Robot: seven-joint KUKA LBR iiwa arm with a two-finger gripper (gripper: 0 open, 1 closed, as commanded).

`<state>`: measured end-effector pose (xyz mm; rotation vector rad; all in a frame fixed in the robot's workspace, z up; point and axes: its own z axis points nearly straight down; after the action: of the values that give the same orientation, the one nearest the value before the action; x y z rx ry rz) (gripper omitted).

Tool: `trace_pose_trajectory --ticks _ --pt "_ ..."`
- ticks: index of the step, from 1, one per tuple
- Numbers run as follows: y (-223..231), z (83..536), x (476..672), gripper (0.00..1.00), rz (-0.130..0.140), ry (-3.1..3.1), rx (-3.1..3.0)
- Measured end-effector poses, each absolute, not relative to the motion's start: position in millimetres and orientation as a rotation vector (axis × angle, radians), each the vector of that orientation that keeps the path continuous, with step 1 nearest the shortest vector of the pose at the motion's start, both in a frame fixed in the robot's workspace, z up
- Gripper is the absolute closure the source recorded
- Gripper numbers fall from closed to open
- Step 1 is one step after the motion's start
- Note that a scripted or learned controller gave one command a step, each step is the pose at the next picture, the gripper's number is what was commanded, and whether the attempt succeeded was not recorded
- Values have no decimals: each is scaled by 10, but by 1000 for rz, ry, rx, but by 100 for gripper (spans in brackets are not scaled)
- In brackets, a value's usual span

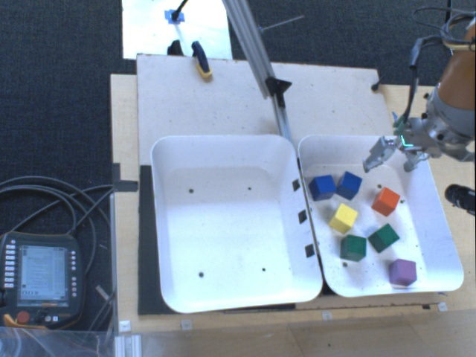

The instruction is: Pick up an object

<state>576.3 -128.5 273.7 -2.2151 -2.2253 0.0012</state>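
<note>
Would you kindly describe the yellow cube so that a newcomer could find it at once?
Look in the right-hand shallow white bin, where seven small coloured cubes lie. The yellow cube sits near the middle of that cluster, below the two blue cubes. It is the only yellow one there.

Robotics lab. Pale desk (223, 95) on dark carpet (59, 65) carries two white bins (223, 155), one with coloured blocks (344, 218). A teach pendant (41, 277) with cables (52, 199) lies at the left; a metal pole (249, 36) slants over the desk.
</note>
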Motion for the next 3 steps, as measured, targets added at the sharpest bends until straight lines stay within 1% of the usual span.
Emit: trace_pose_trajectory --ticks 1,2,3 --pt "-1287 2755 5770 0 -2 -2227 -2218" --pt "-1367 2261 5830 0 3 -2222 -2218" --pt "-1314 1649 5853 0 3 -2221 -2216"
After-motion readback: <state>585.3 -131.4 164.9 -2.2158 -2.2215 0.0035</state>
